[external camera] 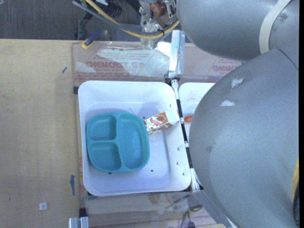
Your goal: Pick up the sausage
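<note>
Locating the sausage: most likely the small white and red-brown piece (157, 122) lying flat on the floor of the left bin (90, 91), toward 3 o'clock of the bin's middle and close to the wall shared with the right bin (192, 91).
Neighbours: its left end lies just beside, perhaps touching, the teal divided plate (117, 142), at about 2 o'clock of the plate. Its right end lies near the dividing wall.
Doubt: a small orange bit (188, 119) peeks out in the right bin at the edge of the arm (247, 141). Too little of it is visible to name it.
Handling, as a judgement: it looks light and small, probably a toy or packaged piece with a smooth skin, so it may slide or twist under a glancing touch. It does not look fragile.
Where to hold: across its short width at the middle, coming straight down, with the jaws running from 11 to 5 o'clock so they clear the plate rim and the bin wall.
End effector: the arm's grey bulk lies over the right bin, from 12 round to 5 o'clock of the view. Whether the gripper is spread, pressed together or pinching anything cannot be told.
Contact: nothing is touching the sausage.
Risk: the tight gap between plate and wall could deflect a descent.
</note>
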Available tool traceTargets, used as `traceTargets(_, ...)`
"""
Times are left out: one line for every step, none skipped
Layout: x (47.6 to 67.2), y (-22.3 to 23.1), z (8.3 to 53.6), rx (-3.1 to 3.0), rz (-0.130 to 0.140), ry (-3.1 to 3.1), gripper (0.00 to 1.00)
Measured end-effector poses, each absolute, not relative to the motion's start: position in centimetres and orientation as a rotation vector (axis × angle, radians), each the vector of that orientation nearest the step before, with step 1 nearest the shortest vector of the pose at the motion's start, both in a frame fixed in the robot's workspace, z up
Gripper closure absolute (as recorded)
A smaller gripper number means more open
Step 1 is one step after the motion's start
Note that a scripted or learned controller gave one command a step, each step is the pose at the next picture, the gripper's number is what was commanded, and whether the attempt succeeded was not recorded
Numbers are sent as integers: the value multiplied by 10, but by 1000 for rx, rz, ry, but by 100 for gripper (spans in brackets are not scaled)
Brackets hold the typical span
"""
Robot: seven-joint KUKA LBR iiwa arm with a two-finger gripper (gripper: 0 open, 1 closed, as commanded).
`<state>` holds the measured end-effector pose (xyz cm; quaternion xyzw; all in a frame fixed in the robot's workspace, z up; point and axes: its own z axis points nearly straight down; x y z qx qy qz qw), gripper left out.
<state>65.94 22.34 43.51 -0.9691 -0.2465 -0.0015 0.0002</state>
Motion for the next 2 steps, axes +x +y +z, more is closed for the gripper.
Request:
traceTargets(651,190,434,-2914,8,-1172,100)
traceTargets(657,223,435,-2998,-2,-938,100)
